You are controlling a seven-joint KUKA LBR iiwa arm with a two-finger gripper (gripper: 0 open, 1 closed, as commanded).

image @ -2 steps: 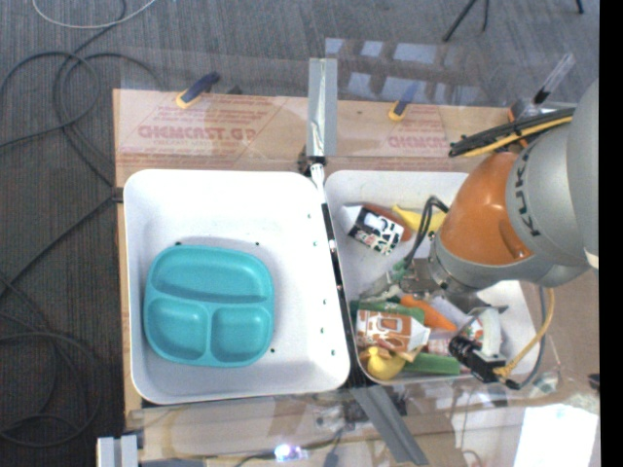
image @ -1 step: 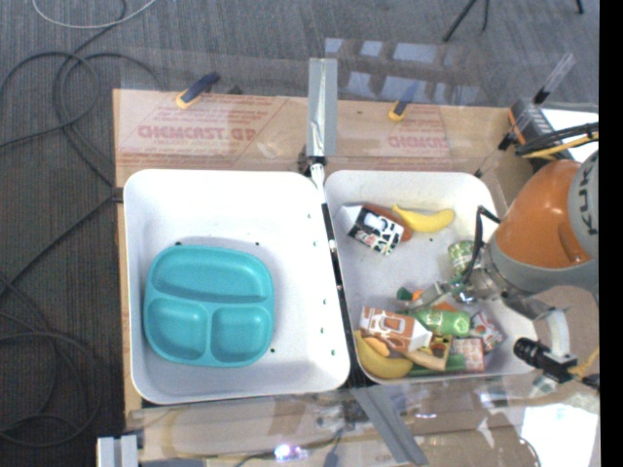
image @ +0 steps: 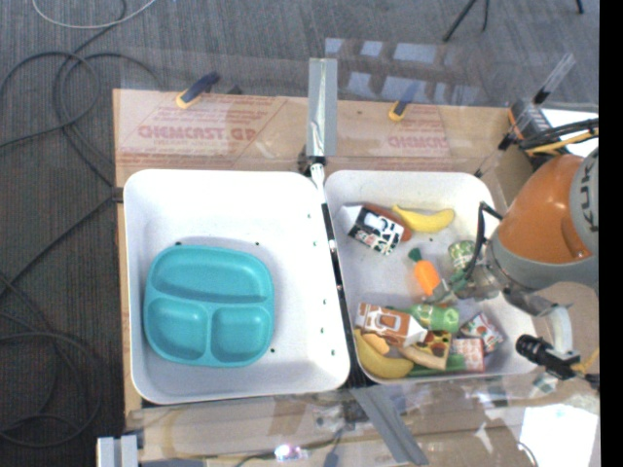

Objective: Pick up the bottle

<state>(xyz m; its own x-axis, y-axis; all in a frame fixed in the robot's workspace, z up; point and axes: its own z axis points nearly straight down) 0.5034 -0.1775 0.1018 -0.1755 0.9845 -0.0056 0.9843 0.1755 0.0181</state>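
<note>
A brown counter (image: 204,134) on dark grey carpet bears two white bins. The left bin (image: 136,261) holds a teal divided plate (image: 208,305). The green bottle (image: 435,316) lies on its side at lower centre of the right bin (image: 341,261), among toy foods. The hand (image: 465,278) hovers just upper right of it; its grip cannot be judged.

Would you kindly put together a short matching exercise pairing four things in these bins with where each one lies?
Things:
1. teal plate
2. green bottle
3. upper banana
4. carrot

Places:
A. far side of the right bin
B. left bin
C. middle of the right bin, orange
D. right bin, just below the carrot

Pairs: 1-B, 2-D, 3-A, 4-C
</note>
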